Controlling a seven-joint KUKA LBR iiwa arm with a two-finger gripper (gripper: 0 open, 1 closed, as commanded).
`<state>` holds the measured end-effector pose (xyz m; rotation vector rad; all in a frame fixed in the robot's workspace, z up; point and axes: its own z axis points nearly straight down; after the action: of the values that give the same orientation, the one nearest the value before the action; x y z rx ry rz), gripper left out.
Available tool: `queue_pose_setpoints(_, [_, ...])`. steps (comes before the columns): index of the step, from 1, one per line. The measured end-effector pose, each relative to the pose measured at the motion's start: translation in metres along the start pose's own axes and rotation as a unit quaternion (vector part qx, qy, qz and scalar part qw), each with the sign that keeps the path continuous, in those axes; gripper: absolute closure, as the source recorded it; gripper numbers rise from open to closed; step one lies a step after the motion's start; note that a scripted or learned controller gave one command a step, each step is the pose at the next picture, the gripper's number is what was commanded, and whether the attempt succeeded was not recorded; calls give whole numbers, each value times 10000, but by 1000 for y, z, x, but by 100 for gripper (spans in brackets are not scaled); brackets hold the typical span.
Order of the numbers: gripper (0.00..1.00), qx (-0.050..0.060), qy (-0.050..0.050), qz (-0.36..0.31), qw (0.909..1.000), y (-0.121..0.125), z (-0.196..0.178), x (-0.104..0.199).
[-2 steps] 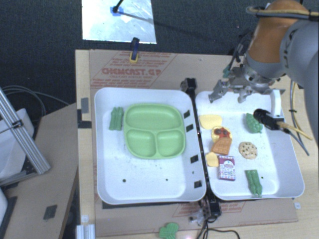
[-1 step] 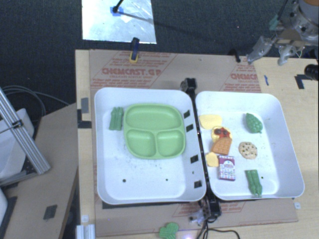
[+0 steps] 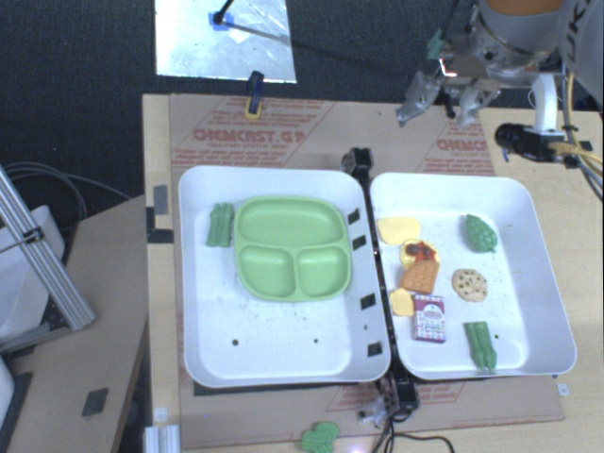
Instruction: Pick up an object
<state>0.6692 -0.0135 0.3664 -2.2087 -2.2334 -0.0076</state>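
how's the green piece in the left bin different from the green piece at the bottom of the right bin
The left green piece lies in the left bin, right beside the green divided plate; the right green piece lies in the right bin, near its front edge below the cookie. The left one looks paler, the right one darker. Both are small, elongated and lying flat.

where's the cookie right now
The cookie lies in the right bin, toward its middle, just right of the waffle piece and below the green leafy toy.
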Motion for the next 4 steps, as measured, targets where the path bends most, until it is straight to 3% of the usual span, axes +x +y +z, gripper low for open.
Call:
queue_pose_setpoints(1, [0, -18, 15, -28, 10000, -19, -46, 125])
queue_pose_setpoints(2, [0, -2, 9, -7, 10000, -7, -65, 222])
queue_pose_setpoints(3, [100, -12, -14, 7, 10000, -6, -77, 216])
queue_pose_setpoints(4, [100, 90, -37, 29, 9999, -2, 153, 243])
